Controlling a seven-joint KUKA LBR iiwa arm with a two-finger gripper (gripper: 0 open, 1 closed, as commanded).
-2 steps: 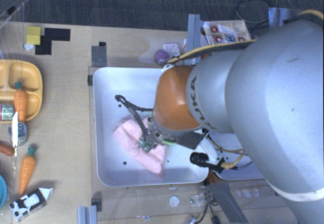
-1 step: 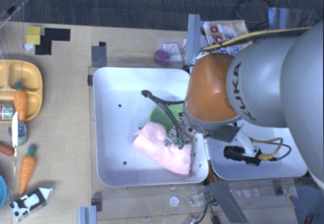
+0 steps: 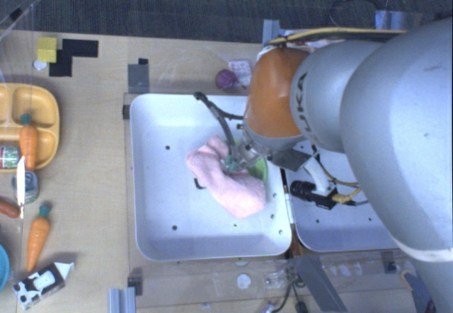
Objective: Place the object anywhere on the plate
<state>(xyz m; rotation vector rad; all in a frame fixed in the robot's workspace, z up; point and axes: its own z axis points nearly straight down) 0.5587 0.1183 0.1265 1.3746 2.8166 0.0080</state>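
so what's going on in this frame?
The grey arm reaches in from the right, with its gripper down in the left bin, right on top of a pink cloth. Something green peeks out beside the cloth. Whether the gripper actually has hold of anything can't be told from this angle. A yellow divided plate sits off to the left on the bench, with a toy carrot on it.

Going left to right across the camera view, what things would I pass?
Yellow divided tray → toy carrot → left white bin → pink cloth → orange band → grey arm.
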